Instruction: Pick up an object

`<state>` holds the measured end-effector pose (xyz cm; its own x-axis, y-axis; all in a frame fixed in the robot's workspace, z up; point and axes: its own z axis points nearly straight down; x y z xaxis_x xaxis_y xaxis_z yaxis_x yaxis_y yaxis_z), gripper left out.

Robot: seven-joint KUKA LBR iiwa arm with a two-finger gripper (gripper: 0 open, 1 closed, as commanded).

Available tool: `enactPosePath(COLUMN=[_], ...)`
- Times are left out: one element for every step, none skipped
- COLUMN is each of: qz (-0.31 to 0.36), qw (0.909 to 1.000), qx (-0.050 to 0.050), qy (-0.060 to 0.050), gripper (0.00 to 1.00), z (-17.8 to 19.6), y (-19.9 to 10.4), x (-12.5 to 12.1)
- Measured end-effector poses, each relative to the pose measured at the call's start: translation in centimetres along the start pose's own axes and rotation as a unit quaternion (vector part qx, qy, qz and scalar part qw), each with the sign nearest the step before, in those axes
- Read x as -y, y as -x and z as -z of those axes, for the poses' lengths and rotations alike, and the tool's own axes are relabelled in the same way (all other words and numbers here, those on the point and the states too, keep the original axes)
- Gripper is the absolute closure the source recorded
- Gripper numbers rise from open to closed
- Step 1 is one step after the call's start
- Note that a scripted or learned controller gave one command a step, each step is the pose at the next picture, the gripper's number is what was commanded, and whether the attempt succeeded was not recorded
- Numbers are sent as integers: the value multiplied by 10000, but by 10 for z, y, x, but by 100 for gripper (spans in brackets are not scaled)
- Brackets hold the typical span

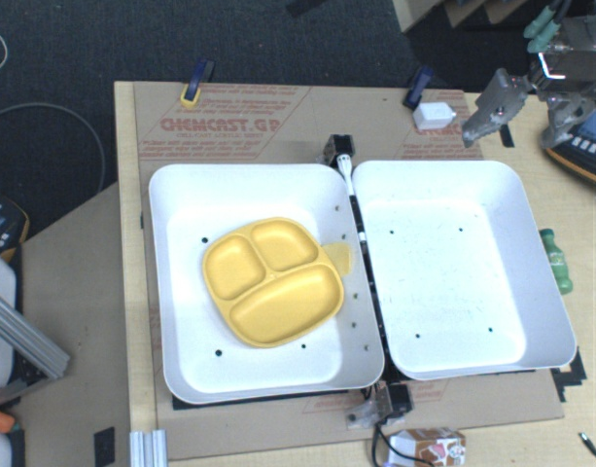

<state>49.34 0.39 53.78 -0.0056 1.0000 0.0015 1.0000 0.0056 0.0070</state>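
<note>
A yellow divided plate [271, 280] with three compartments lies in the left white bin [171, 202], slightly right of its middle. A small pale yellow piece [337, 257] pokes out from under the plate's right edge. My gripper [480, 123] hangs at the upper right, beyond the far edge of the right bin [511, 193] and well away from the plate. It points down and to the left, above the cardboard base. Nothing shows in its grasp.
A white block [434, 116] sits on the cardboard just left of the gripper. Blue clamps [195, 81] [417, 88] hold the board's far edge. A green object [556, 261] lies along the right bin's outer side. A black bracket [340, 150] stands between the bins.
</note>
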Motion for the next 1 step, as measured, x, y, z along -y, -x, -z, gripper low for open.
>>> enactPosePath(qz=[15], qw=[10000], qx=[0], qy=[-39], gripper=[0], z=[-2], y=[-67], x=[15])
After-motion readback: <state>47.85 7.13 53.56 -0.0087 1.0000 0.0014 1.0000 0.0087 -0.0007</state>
